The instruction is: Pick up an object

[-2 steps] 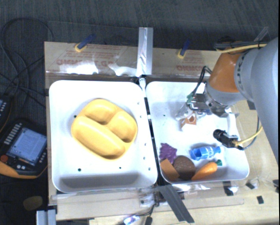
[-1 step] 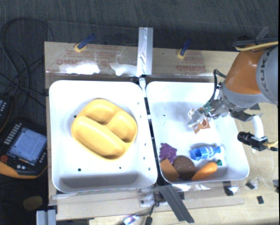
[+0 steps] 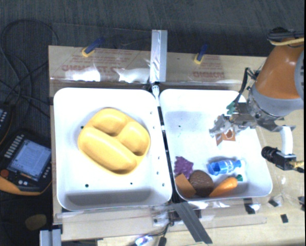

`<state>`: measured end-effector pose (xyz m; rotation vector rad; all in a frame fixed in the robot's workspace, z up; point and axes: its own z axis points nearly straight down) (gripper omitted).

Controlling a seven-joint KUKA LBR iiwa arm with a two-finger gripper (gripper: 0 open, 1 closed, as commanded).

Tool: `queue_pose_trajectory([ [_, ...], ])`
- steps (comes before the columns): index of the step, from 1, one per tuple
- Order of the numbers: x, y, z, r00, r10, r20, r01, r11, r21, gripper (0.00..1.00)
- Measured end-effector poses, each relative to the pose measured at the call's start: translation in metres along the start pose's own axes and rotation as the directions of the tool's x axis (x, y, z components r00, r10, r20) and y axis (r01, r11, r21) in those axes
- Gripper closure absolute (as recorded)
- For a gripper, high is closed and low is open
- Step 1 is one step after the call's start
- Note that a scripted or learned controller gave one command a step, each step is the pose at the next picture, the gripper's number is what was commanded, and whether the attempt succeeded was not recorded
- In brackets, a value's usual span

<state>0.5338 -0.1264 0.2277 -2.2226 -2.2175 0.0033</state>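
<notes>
The two shallow white bins (image 3: pixel 111 196) sit side by side on the surface. A big yellow lumpy plastic shape (image 3: pixel 113 139) fills the left bin. The pincer (image 3: pixel 225 129) hovers in the right bin; whether it grips cannot be told. Below it lie a blue plastic bottle (image 3: pixel 223 166), orange carrot (image 3: pixel 224 186), brown ball (image 3: pixel 200 180) and purple piece (image 3: pixel 183 164).

My gripper (image 3: pixel 222 132) hangs over bare floor in the right bin (image 3: pixel 194 118). Obstacles crowd its near edge: purple piece (image 3: pixel 183 165), brown ball (image 3: pixel 200 180), blue bottle (image 3: pixel 223 166), carrot (image 3: pixel 225 185). Yellow mass (image 3: pixel 113 140) dominates the left bin (image 3: pixel 65 137).
</notes>
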Motion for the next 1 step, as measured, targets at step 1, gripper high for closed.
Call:
queue_pose_trajectory([
  [1, -0.0117, -0.0502, -0.0361, 0.999, 0.051, 0.000, -0.051, 0.999, 0.001, 1.00],
])
